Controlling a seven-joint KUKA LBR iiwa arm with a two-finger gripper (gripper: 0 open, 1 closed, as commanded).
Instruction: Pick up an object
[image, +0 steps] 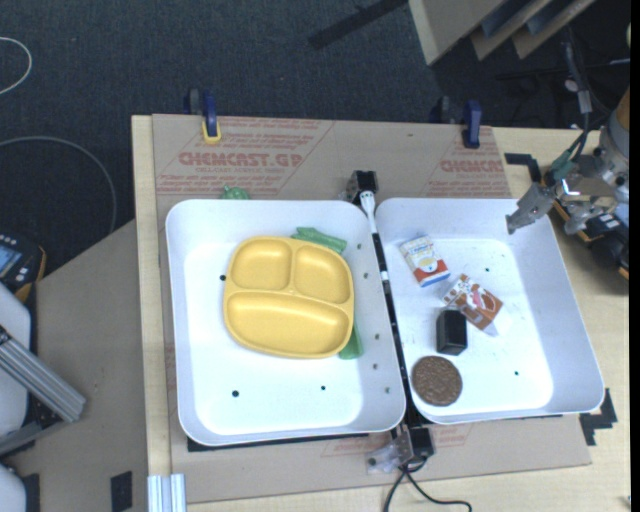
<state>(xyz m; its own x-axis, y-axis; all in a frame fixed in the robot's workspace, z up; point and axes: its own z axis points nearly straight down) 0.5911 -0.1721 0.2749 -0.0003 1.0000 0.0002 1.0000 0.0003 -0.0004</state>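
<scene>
**A:** Nearest to you is the round brown disc (437, 380), lying flat in the near corner of the right-hand shallow white bin (560, 330), close against the wall it shares with the left one. Just behind it sits the small black block (452, 331).

**B:** Which would you go for?

**A:** My guess is the block; it stands proud of the floor, so it offers sides to pinch. The crumpled red-and-white wrapper (473, 301) just beside it and the small white carton with a red and blue print (423, 260) farther back lie loose and apart, which leaves you room around each.

**B:** And the claw (524, 214)?

**A:** It hangs over the far right rim of that bin, well apart from all four. I cannot tell how its tips stand.

**B:** The other bin?

**A:** The left-hand shallow white bin (200, 300) holds a yellow three-compartment plastic plate (290, 296) resting on something green (320, 238), too wide to pinch, I'd judge. Both bins sit on the cardboard-covered worktop (300, 150).
</scene>
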